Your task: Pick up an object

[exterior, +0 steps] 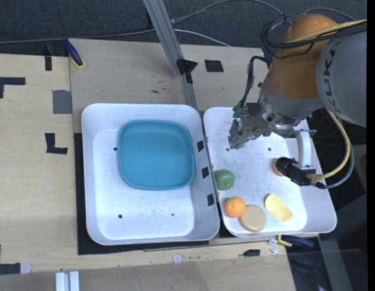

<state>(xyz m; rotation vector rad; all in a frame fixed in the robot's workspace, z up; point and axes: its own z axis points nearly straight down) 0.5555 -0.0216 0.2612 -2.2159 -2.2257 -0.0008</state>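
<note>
Looked like a robotics lab bench, not a home.
Taped plywood bench, loose cables, two white bins, KUKA arm.

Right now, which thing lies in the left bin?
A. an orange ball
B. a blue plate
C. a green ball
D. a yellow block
B: the blue plate lies alone on the floor of the left bin, while the green ball, the orange ball and the yellow block all lie in the right bin.
</note>
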